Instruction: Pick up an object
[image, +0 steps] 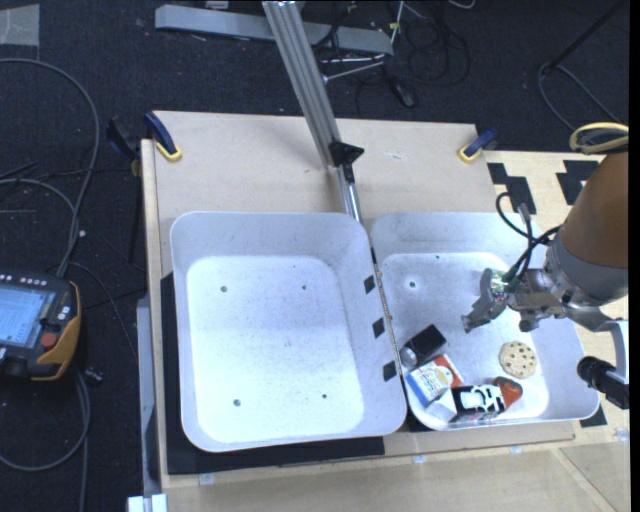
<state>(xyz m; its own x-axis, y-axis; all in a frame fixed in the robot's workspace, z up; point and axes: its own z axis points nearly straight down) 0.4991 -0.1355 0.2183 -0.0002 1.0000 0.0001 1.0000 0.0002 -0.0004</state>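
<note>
Reaching in from the right, the grey arm (600, 240) with its orange band holds the gripper (490, 300) over the middle of the right bin (440, 250), and whether its fingers are spread or pressed together I cannot tell at this size. Objects lie toward that bin's near edge: a black block (426, 344) just below the gripper, a round cookie (517, 358) to its right, a blue-and-white carton (432, 381) and a black-and-white item (478, 400) beside something red (510, 391). Both bins sit side by side on the desk (250, 160), left bin (270, 330) touching the right.
</note>
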